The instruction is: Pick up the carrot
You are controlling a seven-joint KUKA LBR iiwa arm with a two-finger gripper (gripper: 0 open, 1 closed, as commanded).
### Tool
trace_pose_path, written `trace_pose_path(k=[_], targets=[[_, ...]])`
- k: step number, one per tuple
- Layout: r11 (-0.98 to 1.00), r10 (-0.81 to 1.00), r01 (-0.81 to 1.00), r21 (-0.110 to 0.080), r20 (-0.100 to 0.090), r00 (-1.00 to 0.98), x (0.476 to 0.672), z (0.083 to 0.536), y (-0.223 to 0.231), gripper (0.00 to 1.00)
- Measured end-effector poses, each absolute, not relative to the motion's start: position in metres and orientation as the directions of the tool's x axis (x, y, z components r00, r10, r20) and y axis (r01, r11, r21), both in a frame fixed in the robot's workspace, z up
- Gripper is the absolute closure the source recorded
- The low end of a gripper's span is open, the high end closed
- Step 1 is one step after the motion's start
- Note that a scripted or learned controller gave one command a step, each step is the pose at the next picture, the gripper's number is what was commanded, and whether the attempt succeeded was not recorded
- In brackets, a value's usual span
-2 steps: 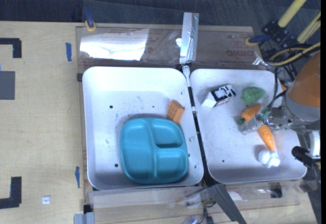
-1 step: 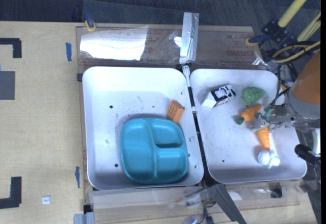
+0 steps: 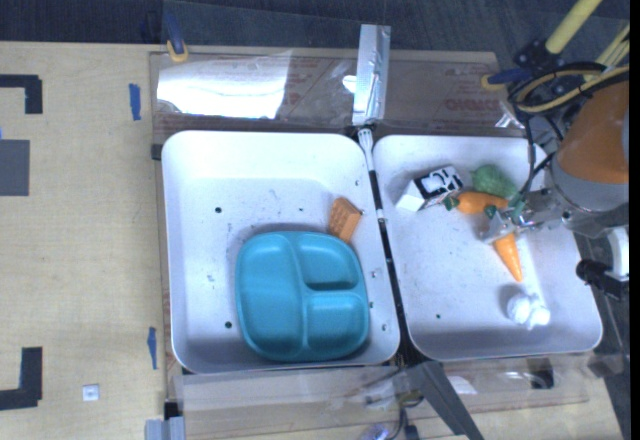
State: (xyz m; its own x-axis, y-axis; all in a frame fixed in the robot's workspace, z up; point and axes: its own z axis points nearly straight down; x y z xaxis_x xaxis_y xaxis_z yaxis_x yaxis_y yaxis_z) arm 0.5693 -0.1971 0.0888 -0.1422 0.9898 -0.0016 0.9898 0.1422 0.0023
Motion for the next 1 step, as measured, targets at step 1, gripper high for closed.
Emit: trace_pose_path(k=[1], targets=[[0.527, 0.85, 0.85, 0.008, -0.008, -0.527, 0.5572, 0.217, -0.1502, 1.0]])
